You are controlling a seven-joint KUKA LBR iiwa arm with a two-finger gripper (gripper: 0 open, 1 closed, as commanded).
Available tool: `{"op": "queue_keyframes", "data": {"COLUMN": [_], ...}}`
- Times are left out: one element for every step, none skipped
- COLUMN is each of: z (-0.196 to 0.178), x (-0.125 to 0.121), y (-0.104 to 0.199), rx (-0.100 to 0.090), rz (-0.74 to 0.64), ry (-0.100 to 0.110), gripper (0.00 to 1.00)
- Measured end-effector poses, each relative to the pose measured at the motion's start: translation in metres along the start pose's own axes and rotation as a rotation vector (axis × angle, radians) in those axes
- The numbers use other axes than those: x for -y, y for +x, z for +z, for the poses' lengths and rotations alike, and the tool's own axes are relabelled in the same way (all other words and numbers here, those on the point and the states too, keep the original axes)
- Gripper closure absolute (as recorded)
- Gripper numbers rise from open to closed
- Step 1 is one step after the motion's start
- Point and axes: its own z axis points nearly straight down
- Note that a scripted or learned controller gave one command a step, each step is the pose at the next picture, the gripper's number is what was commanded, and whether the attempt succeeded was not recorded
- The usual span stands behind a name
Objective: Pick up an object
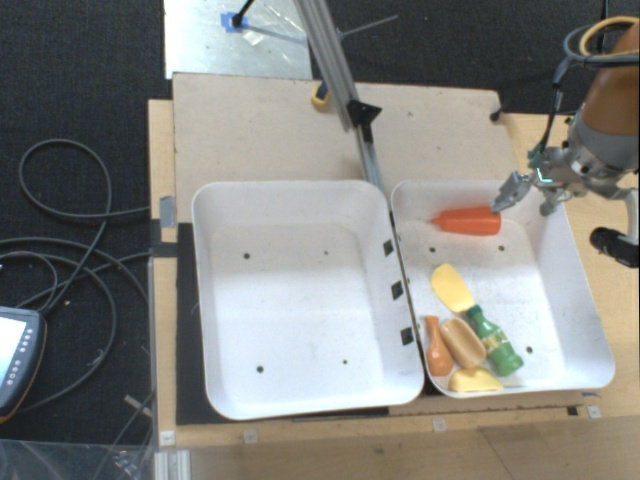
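Your gripper (pixel 528 196) is hanging over the far right corner of the right bin (pixel 578 268), its jaws standing apart and holding nothing. One fingertip is sitting just beside the right end of the orange carrot-shaped piece (pixel 467 222), which is lying crosswise near the bin's far wall; you cannot tell whether they are touching.

You are looking at open white floor through the middle and right side of that bin. The remaining pieces are crowding its near left corner: a yellow piece (pixel 452 288), a green bottle (pixel 494 342), a tan bun-like piece (pixel 463 342), a slim orange piece (pixel 437 344) against the dividing wall, and a pale yellow piece (pixel 475 379) at the near rim.

The left bin (pixel 215 208) is lying alongside on the tabletop (pixel 260 128).
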Motion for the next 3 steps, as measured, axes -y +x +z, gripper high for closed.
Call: {"op": "queue_keyframes", "data": {"z": [-0.003, 0.055, 0.108], "x": [-0.001, 0.005, 0.004], "y": [0.0, -0.006, -0.017], "rx": [0.002, 0.001, 0.001], "rz": [-0.002, 0.004, 0.004], "ry": [-0.004, 0.0, 0.001], "gripper": [0.0, 0.0, 0.0]}}
